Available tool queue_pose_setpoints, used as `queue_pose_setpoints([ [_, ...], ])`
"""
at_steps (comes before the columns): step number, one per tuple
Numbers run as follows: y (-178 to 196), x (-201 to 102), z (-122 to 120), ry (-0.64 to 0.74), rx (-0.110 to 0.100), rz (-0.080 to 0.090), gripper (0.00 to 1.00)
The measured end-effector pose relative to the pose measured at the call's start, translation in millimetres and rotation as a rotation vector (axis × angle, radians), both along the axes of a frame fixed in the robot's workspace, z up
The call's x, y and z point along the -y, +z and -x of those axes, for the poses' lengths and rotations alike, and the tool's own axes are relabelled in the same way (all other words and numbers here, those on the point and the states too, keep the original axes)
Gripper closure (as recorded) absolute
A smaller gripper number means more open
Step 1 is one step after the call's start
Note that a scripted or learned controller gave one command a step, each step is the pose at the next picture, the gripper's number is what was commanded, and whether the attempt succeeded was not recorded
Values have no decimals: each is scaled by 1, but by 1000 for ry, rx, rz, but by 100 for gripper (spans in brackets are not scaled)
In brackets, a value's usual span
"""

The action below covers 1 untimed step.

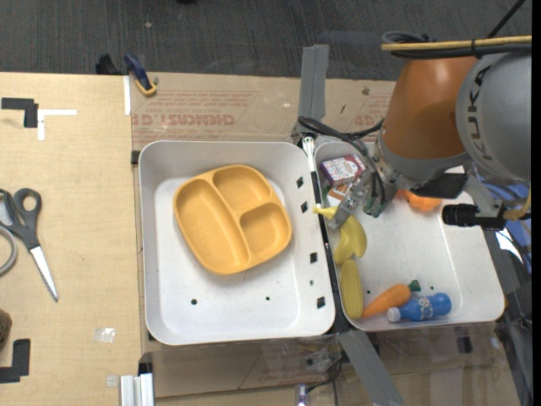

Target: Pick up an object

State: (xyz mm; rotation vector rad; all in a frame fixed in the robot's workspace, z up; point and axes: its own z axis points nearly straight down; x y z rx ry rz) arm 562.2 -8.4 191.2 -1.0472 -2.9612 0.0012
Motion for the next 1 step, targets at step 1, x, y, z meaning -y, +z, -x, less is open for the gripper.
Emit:
queue_pose_setpoints([
  [1, 47, -51, -44, 85, 3, 1, 100],
])
